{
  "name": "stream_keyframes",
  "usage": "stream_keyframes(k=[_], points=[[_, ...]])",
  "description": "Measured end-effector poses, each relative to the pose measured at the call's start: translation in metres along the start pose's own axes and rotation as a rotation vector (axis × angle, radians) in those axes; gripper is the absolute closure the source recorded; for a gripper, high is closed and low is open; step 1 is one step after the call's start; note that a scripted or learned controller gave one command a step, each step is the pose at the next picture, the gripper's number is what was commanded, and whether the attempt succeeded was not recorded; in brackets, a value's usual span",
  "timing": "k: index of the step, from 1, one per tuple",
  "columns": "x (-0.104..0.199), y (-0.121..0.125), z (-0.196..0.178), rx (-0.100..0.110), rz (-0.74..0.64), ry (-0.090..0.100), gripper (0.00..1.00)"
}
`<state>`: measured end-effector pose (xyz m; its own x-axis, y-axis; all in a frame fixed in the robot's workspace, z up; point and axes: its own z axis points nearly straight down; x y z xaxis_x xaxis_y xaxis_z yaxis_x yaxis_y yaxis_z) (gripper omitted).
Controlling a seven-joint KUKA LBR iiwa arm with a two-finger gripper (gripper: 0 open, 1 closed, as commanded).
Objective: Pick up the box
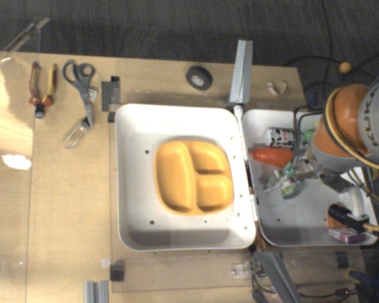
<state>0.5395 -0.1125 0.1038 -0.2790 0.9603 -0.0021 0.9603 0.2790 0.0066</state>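
A small black, white and red box [281,136] lies at the back of the right bin [303,232]. Just in front of it lies an orange-red carrot-shaped item [271,156]. My gripper [288,184] hangs low over the middle of the right bin, in front of the carrot-shaped item and apart from the box. A small greenish-white thing [290,190] sits right at its tip; whether it is held is unclear. The grey arm with its orange band [341,128] covers the bin's right side.
The left bin [132,169] holds a yellow divided tray [192,175]. A purple-and-orange item [347,227] lies at the right bin's front right corner. Scissors [82,84], pliers [41,87] and a tape roll [199,77] rest on the bench behind the bins.
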Motion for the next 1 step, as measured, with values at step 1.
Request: stream_keyframes(k=[1], points=[[-0.0001, 0.0549, 0.0156, 0.015, -0.079, 0.003, 0.0]])
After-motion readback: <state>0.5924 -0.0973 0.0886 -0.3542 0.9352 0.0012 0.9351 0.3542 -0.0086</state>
